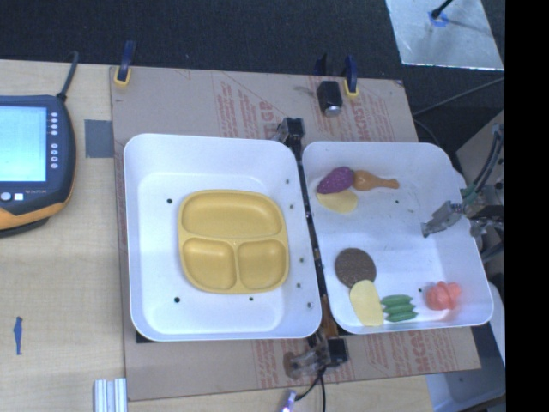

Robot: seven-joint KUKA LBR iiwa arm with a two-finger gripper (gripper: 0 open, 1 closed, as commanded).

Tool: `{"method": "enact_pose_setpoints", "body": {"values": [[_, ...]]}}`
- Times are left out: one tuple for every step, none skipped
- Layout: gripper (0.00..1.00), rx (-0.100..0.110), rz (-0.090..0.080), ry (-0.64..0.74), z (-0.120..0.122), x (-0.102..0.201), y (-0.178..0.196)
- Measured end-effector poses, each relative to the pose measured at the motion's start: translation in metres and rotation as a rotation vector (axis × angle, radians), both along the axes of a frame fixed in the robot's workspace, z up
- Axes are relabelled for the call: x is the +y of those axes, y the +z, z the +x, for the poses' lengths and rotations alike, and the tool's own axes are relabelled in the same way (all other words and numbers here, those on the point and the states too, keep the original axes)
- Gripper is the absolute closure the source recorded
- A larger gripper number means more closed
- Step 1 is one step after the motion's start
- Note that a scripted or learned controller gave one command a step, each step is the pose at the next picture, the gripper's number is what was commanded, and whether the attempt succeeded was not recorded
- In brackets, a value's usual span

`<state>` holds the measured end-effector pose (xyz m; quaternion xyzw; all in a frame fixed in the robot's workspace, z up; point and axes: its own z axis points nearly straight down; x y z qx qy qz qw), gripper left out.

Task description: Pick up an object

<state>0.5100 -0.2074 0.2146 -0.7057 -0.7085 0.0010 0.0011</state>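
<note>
The hand (435,222) hangs over the right bin (412,157) near its right wall; whether it's open or closed, I cannot tell. The brown cookie (354,266) lies mid-bin.

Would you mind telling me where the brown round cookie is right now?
The brown cookie lies in the right bin, near its left wall, just above the yellow piece and below the purple item.
</note>
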Motion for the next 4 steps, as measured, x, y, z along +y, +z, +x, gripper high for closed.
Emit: {"method": "enact_pose_setpoints", "body": {"values": [[0.0,0.003,0.001,0.001,0.097,0.03,-0.125],[0.0,0.0,0.001,0.002,0.135,0.094,-0.107],[0.0,-0.002,0.001,0.0,0.108,0.136,-0.022],[0.0,0.001,-0.001,0.002,0.052,0.165,-0.023]]}}
